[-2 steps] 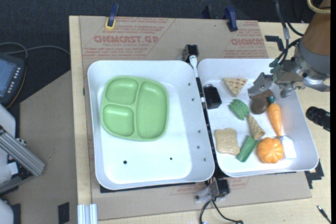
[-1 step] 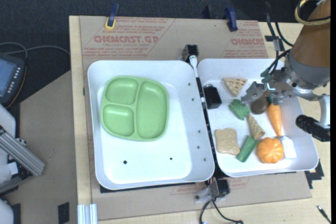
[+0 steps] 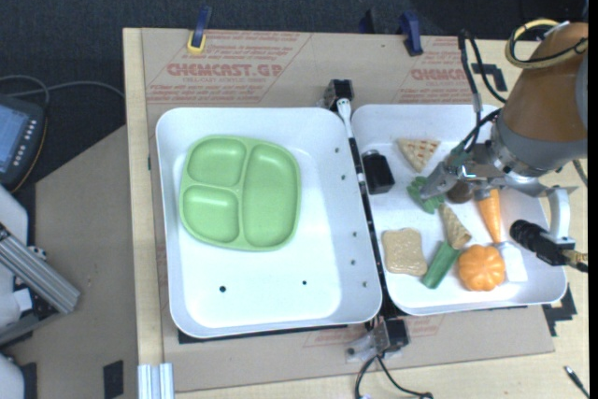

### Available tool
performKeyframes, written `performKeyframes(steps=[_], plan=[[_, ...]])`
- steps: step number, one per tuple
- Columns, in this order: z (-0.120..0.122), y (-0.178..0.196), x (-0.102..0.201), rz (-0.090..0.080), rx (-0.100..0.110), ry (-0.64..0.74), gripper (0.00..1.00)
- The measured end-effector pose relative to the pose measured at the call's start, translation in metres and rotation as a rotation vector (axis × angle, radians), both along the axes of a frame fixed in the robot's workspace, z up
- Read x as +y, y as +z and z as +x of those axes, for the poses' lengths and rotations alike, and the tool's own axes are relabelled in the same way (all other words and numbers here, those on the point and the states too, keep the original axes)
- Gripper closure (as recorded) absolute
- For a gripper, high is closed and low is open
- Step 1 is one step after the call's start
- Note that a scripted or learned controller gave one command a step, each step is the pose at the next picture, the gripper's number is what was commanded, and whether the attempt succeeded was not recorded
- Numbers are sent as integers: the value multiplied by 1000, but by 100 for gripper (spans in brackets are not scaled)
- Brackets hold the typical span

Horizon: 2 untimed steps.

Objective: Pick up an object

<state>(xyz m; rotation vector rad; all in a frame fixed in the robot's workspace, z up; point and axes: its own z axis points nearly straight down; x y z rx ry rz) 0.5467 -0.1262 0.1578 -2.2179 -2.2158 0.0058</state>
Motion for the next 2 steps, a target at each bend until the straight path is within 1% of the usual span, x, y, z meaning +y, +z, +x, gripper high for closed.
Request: performKeyframes(steps=[1, 2], plan=[[3, -45, -4, 0, -1, 1, 0], [2, -75, -3, 0, -2, 1, 0]])
